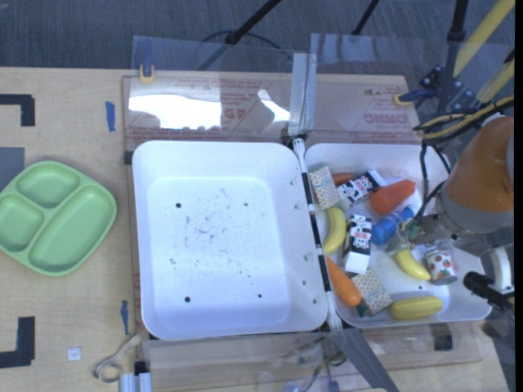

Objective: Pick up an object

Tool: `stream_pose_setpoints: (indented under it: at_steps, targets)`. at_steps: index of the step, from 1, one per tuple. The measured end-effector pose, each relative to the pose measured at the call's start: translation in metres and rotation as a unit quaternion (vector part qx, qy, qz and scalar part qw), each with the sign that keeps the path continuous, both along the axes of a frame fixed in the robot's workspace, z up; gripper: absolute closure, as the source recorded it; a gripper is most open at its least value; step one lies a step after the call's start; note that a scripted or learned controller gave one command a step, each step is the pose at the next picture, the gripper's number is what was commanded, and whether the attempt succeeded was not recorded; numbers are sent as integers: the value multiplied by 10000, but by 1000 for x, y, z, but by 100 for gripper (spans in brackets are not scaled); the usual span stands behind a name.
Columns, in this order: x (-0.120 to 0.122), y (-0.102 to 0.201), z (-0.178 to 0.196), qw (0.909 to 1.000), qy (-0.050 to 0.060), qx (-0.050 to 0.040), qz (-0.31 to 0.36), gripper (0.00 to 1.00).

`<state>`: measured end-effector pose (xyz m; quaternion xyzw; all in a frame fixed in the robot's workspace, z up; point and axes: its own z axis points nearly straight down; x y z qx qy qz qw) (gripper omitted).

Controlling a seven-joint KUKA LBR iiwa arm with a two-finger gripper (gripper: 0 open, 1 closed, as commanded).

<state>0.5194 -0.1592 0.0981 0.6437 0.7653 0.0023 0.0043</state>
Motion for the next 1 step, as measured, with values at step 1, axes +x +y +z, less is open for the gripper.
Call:
stream_pose_setpoints:
  at_steps: [1]
  targets:
    - [-1, 49, 104, 9971, 46, 14, -756, 100]
